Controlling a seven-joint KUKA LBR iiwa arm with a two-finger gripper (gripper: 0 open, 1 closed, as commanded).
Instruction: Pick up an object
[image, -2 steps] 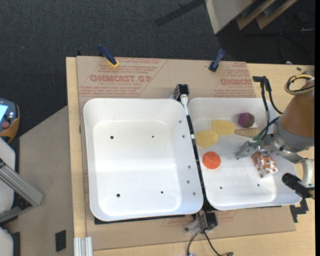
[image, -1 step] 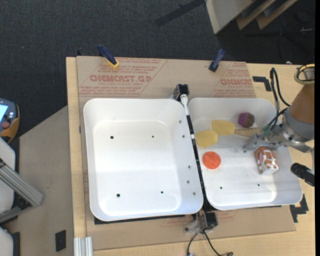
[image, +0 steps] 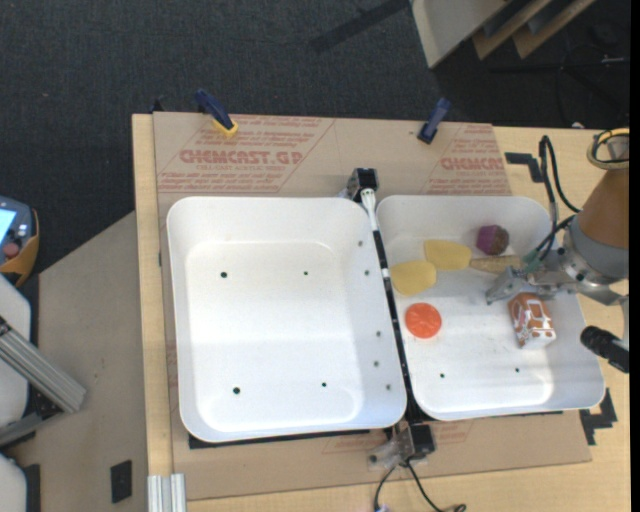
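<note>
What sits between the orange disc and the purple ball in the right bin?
In the camera view, two pale yellow pieces lie between the orange disc and the purple ball, nearer the disc.

Dark carpet floor (image: 90, 70) surrounds the cardboard-topped bench (image: 300, 145).

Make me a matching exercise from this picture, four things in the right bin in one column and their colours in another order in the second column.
Things:
1. round flat disc
2. small ball
3. wrapped packet
4. soft flat piece by the bin divider

Colours:
A. pale yellow
B. orange
C. red and white
D. purple

Pairs: 1-B, 2-D, 3-C, 4-A
</note>
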